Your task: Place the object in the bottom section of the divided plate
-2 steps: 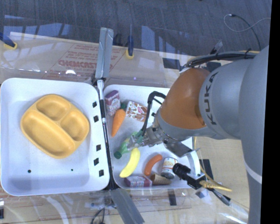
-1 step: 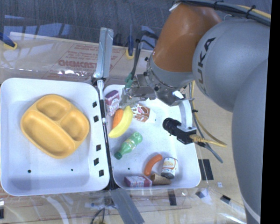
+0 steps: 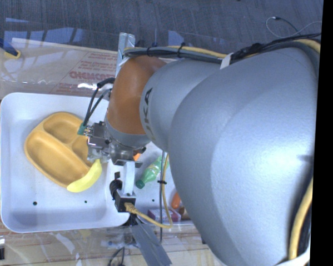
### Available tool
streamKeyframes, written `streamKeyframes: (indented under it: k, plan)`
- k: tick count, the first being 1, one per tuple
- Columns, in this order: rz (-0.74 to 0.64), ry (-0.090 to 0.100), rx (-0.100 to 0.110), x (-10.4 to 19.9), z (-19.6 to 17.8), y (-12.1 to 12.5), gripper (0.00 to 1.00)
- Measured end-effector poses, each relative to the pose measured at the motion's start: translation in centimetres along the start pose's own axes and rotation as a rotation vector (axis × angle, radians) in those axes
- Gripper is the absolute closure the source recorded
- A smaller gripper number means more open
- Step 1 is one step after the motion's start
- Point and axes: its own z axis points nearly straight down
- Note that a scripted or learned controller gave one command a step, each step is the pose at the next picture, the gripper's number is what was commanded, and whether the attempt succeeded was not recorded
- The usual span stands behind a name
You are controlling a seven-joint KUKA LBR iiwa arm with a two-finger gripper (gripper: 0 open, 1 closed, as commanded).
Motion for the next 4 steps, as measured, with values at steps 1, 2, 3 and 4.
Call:
streamKeyframes:
  k: [1, 2, 3, 4]
  plan:
    - [0.000, 0.000, 0.000, 0.0, 0.0, 0.0, 0.00]
    - [0.070, 0.003, -0.019, 8.6, 9.2, -0.4, 0.00]
    - [0.064, 0.002, -0.012, 8.7, 8.5, -0.6, 1.00]
    - [0.313, 0.001, -0.003, 6.7, 4.2, -2.6, 1.00]
